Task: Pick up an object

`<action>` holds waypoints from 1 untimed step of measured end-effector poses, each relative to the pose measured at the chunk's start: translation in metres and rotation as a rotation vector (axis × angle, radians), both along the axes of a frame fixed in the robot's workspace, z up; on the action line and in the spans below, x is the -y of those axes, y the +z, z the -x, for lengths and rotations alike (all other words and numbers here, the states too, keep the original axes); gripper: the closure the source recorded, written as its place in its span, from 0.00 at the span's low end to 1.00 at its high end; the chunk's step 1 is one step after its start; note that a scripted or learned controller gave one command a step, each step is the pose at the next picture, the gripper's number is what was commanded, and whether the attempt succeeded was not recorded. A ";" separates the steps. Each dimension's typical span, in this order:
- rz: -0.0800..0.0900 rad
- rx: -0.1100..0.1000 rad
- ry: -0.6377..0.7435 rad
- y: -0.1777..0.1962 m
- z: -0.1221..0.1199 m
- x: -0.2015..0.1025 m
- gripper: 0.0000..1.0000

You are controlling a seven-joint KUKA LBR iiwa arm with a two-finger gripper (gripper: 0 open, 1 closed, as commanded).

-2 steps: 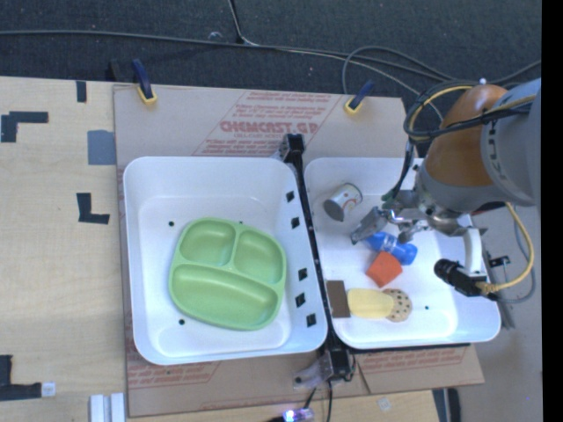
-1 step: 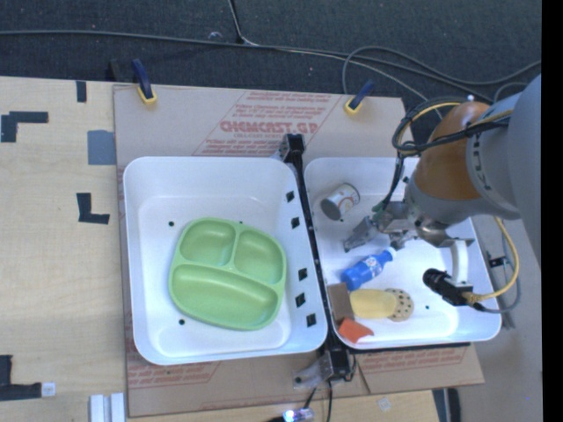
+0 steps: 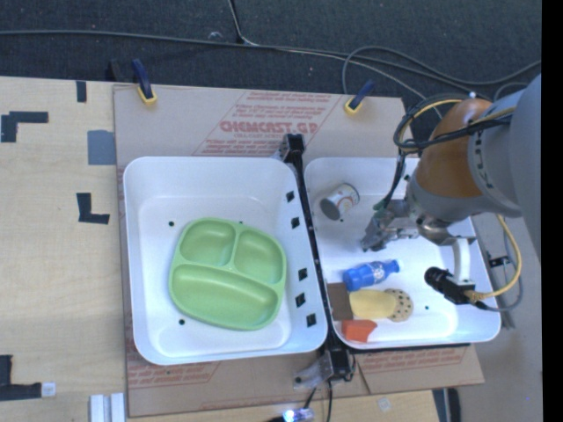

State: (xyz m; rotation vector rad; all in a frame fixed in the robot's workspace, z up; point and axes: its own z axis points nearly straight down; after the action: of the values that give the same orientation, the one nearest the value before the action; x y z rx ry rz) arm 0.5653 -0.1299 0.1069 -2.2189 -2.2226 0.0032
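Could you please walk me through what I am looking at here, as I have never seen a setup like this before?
One camera, fixed above a bench, looks down at a slant. The grey machine with the orange band is a robot arm reaching in from the picture's right. Its two-finger gripper hangs over the right bin.

Two shallow white bins sit side by side. The left bin holds a green divided plate. In the right bin lie a small silver cup on its side, a blue bottle, a yellow piece with holes and an orange-red piece.

I see nothing between the fingers.
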 end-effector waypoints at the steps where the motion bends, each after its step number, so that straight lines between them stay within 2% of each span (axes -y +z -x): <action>1: 0.000 0.006 0.000 0.063 0.000 0.000 1.00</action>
State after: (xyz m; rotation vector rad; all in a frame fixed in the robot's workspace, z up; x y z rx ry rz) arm 0.5655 -0.1298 0.1702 -2.2226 -2.2254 -0.0033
